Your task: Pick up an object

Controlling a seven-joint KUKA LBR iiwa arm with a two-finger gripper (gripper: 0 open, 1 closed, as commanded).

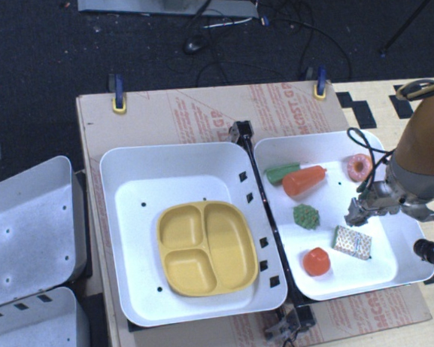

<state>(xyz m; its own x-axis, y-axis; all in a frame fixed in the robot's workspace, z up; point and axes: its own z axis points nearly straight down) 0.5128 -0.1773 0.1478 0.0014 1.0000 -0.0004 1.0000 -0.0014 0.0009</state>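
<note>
In the left bin (122, 215) we see one smooth yellow three-compartment plate (207, 248). The right bin (407, 269) holds a toy carrot (302, 180), a knobbly green broccoli (306, 216), a red tomato (316, 261), a patterned packet (353, 242) and a pink doughnut (358, 167). The gripper (359, 213) hovers just above the packet's far edge; we cannot tell its state.

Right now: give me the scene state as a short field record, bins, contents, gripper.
left bin: yellow divided tray
right bin: carrot, pink donut, green broccoli piece, red tomato, patterned packet
gripper: over right bin, just above the packet, right of the broccoli
held: nothing seen between the fingers
</note>
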